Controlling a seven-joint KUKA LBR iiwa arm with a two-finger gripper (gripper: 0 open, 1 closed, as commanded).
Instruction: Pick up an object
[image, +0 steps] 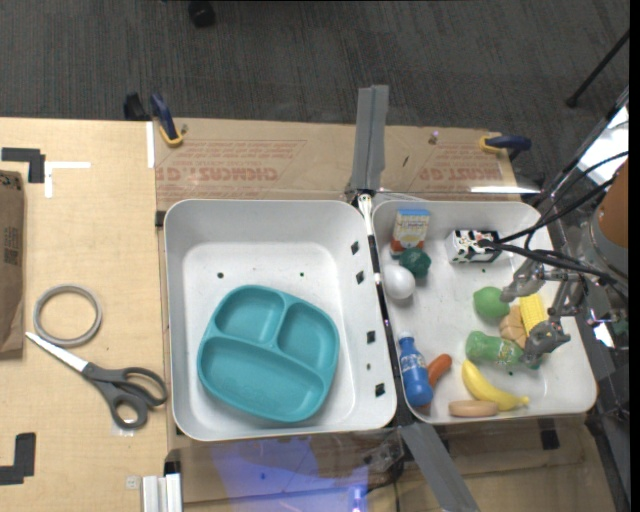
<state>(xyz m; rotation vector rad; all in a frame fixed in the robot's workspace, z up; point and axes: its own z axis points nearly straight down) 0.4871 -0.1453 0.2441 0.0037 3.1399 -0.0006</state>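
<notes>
The two-finger metal gripper (538, 318) hangs spread and empty low over the right white bin (440, 320), straddling a yellow corn cob (532, 310) near a green bottle (494, 348), so it probably wants a straight, centered squeeze.

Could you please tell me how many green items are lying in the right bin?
3: a dark green one beside the white egg, a round one mid-bin, and a green bottle under the hand. Others may be hidden.
</notes>
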